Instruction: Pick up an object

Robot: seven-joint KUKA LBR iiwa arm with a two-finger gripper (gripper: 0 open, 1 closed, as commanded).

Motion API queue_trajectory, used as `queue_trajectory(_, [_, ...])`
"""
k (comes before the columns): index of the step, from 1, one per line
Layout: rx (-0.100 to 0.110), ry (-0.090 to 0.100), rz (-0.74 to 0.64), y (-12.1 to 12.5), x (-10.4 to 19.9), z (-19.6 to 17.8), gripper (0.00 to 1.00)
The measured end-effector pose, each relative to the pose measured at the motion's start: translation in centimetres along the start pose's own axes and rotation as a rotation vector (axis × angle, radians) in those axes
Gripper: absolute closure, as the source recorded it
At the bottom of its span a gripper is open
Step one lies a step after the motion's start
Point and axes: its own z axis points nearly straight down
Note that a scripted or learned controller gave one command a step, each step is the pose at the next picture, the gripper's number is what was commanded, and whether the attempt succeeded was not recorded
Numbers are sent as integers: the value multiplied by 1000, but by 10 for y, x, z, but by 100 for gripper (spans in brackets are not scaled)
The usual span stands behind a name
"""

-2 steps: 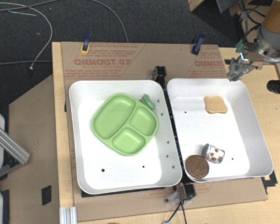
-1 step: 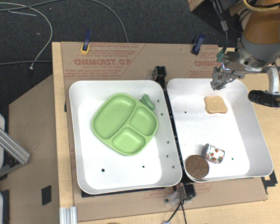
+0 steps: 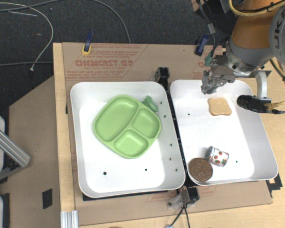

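Note:
A tan toast-shaped piece [image 3: 220,107] lies in the back part of the right bin [image 3: 256,141]. At that bin's front edge sit a brown round disc [image 3: 200,169] and, touching it on the right, a small white cup with red and green marks [image 3: 218,156], lying on its side. My gripper [image 3: 210,86] hangs over the right bin's back left area, just behind and left of the toast piece. Nothing shows between its fingers.
The left bin [image 3: 85,127] holds a green three-compartment plate [image 3: 127,125] with a small green object [image 3: 150,103] at its back right rim. A black clamp [image 3: 162,74] sits between the bins at the back. A black cylinder [image 3: 249,102] juts in from the arm's side.

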Motion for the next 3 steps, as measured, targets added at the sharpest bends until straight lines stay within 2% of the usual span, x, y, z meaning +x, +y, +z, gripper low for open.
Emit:
queue_trajectory(2, [0, 1, 0, -30, 101, -5, 100])
queue_trajectory(3, [1, -1, 1, -42, 142, 3, 100])
